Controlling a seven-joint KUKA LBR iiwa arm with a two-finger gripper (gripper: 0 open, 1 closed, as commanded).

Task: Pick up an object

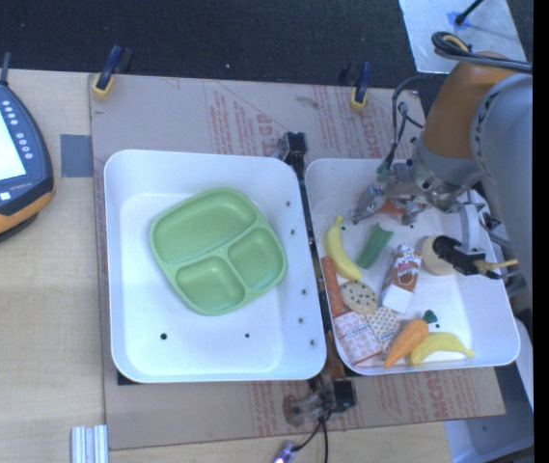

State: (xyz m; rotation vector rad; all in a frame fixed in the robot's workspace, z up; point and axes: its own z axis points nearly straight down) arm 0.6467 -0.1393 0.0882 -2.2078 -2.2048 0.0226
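Low over the right bin, above a green block and banana: gripper; grip state impossible to tell.

A robot arm with a smooth, rounded grey casing, a broad orange band above its wrist, thin black cables looping around that band, and a gripper of dark and silvery metal parts with small red and green touches.
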